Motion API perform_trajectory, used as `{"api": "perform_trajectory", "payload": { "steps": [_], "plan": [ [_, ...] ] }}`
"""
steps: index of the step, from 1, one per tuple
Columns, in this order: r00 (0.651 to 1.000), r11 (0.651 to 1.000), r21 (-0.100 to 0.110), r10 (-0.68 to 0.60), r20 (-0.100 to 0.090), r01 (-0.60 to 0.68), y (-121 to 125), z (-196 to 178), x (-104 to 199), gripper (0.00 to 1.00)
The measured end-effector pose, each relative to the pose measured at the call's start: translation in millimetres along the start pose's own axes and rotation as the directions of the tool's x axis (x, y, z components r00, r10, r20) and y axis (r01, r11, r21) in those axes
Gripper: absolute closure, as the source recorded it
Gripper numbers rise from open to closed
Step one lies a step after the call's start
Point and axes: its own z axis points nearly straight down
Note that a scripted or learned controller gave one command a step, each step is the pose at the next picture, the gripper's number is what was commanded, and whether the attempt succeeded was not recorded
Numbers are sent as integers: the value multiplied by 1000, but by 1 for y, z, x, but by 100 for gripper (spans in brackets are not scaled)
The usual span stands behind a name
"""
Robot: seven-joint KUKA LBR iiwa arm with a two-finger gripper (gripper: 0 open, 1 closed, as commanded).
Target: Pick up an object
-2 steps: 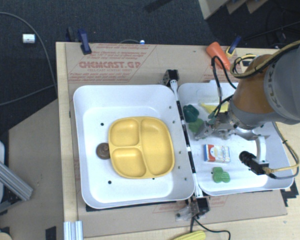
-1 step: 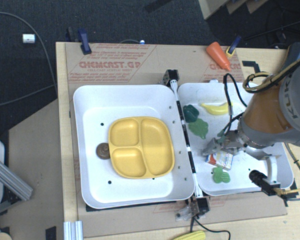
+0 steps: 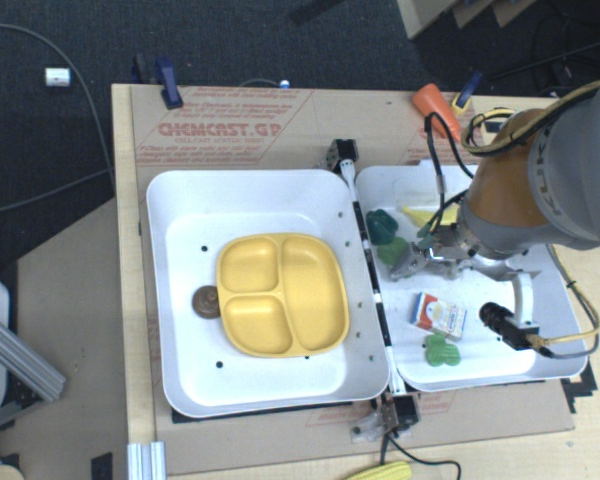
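Arm (image 3: 540, 183): enters from the right, bent down over the right bin (image 3: 555, 363), orange band above the wrist.
Gripper (image 3: 412, 259): low in the right bin near its left wall; grip state cannot be told.
Dark green object (image 3: 382, 226): just beside the gripper, by the left wall.
Red-white packet (image 3: 439, 315): bin centre.
Light green object (image 3: 442, 351): near front edge.
Left bin (image 3: 170, 298): yellow divided tray (image 3: 281, 294) at centre, brown disc (image 3: 206, 302) touching the tray's left edge.
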Motion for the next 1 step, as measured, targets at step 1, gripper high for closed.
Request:
{"api": "perform_trajectory", "payload": {
  "steps": [1],
  "plan": [
    [1000, 1000, 3, 2, -1, -2, -32, 0, -15, 0]
  ]
}}
